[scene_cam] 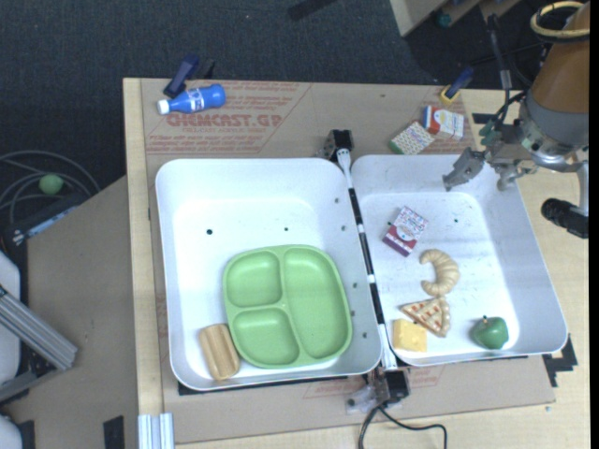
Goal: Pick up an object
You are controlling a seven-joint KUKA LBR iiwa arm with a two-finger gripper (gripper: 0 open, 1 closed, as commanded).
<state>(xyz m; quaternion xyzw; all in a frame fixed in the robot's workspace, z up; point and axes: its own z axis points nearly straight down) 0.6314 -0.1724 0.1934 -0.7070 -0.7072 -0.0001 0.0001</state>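
My gripper (486, 173) hangs over the far right corner of the right bin (524, 241), open, with nothing between its fingers. Inside that bin lie a small red and white packet (404, 230), a croissant (441, 270), a pizza slice (428, 314), a yellow cheese block (408, 336) and a green pepper (489, 332). All of them sit nearer the camera than the gripper and apart from it. The left bin (187, 213) holds a green divided plate (283, 304) and a tan bread piece (218, 351).
On the cardboard behind the bins lie a blue and white bottle (192, 98) at far left and two small cartons (429, 129) near the arm. A black clip (339, 142) joins the bins at the back. Cables lie at the left on the floor.
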